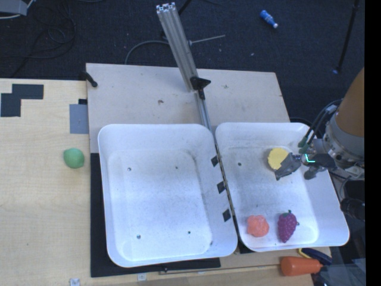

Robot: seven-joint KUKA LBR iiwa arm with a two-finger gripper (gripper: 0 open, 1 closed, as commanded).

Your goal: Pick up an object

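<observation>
Fingers of the arm's grasping end sat low in the right bin, spread apart with nothing between them; the nearer dark finger lay against the right edge of a yellow round object, touching or almost touching it, while the other finger reached toward the bin's right rim. That yellow object rested on the bin floor in the upper right part of the bin. Nearer the front wall of the same bin lay an orange-red round object and, just beside it on its right, a purple bunch of grapes with a small dark stem. A small green-lit mark glowed on the wrist above the fingers. The left bin adjoined the right one, joined by black clips along the shared edge. Both stood on the bench. A green ball lay well apart on the wooden surface to the left. An orange carrot-like object lay in front of the right bin. A grey metal rail slanted across the back, and a blue item lay on the dark floor. No writing could be read.
</observation>
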